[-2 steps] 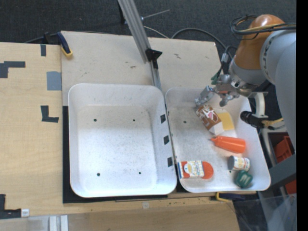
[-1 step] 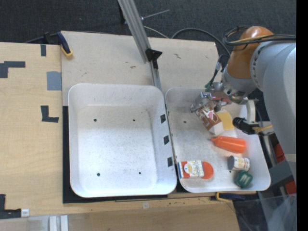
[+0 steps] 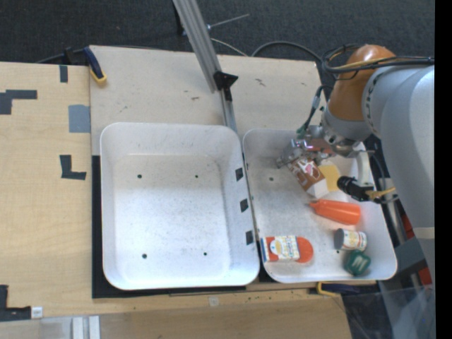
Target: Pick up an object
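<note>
Two white bins are sitting side by side on the desk (image 3: 162, 83), and we're looking down on them at a slant. All the stuff we're seeing is lying in the right bin (image 3: 275, 203), which is touching the left bin (image 3: 106, 189) along its long edge.

We're watching the arm (image 3: 402, 111) reaching in from the right, with its orange band showing above the wrist. It's holding the hand (image 3: 302, 149) low over the far end of the right bin. Honestly, we're not able to tell whether the hand is apart or together; it's too small and cluttered from this angle. We're not seeing anything clamped in it either.

A brown pack (image 3: 309, 176) is lying right under the hand's near side, tilted, so close that we're not sure whether they're touching. A yellow piece (image 3: 330, 173) is sitting just beside it on the right.

An orange tube (image 3: 336, 211) is lying a bit nearer to us, pointing left. At the near end, a red pack (image 3: 287, 248) is resting flat by the wall next to the left bin. A jar (image 3: 352, 240) is lying on its side over in the right corner, and a green lump (image 3: 357, 263) is sitting just in front of it.

A metal rail (image 3: 201, 41) is slanting across the desk behind the bins.
</note>
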`<state>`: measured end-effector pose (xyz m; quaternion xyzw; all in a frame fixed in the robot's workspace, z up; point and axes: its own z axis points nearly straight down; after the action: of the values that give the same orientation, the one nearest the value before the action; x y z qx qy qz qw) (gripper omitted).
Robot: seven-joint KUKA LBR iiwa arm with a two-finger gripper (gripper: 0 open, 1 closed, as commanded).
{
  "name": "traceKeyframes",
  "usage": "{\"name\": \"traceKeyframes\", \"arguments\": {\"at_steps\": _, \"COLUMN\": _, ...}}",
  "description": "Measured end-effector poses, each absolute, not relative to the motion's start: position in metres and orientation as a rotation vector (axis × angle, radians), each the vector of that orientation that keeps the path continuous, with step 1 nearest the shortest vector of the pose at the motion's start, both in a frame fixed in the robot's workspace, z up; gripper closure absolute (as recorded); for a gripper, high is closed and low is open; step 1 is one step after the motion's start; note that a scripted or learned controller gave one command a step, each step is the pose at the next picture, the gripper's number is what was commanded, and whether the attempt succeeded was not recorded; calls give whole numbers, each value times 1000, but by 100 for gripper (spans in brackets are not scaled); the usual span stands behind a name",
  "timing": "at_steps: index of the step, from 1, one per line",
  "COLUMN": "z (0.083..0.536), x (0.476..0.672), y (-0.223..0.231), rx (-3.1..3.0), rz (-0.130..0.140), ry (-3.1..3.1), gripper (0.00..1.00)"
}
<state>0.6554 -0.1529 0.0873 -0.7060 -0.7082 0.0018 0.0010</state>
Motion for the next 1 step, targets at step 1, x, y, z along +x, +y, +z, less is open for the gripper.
{"name": "traceKeyframes", "arguments": {"at_steps": 1, "z": 99, "x": 656, "y": -152, "rx": -2216, "rz": 5, "ry": -2226, "gripper": 100}}
